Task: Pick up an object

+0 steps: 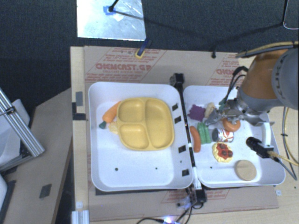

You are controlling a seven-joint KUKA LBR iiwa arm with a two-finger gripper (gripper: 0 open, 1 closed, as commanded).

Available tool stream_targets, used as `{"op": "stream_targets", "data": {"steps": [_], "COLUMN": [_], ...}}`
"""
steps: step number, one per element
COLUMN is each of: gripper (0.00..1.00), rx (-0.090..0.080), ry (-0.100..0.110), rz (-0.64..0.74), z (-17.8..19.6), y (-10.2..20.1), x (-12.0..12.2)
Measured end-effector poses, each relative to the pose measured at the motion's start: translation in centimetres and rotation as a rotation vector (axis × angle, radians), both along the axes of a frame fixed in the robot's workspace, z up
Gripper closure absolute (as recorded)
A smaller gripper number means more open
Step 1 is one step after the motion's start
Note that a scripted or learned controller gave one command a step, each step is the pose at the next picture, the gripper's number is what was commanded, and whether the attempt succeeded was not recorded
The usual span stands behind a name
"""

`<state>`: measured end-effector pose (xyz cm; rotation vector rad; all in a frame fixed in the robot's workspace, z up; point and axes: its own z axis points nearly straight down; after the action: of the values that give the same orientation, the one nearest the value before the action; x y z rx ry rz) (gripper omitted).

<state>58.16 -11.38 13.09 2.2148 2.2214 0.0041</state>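
The gripper (218,117) hangs low in the right bin (275,171), just beside the green toy (204,133) at its 11 o'clock; whether it is parted or closed, I cannot tell.

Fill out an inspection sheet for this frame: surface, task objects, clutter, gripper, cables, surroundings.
Surface: bench with printed board under two white bins, left bin and right bin.
Job's things: right bin holds purple grapes, green piece, sausage, small can, pizza slice, tan cookie, orange-white piece.
Clutter: left bin holds yellow divided plate with a carrot at its left edge.
Gripper: gripper low over the right bin near the grapes; state of the jaws unclear, grasp not confirmed.
Cables: dark cable on the arm; thin lines crossing the floor.
Surroundings: dark floor, shiny sheet, metal frame at left.
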Motion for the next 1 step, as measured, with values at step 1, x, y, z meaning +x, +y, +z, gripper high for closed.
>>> {"op": "stream_targets", "data": {"steps": [1], "gripper": [0.0], "rx": [0.0], "ry": [-0.002], "rz": [-0.002], "z": [-3.29], "y": [-0.05], "x": [0.2]}}
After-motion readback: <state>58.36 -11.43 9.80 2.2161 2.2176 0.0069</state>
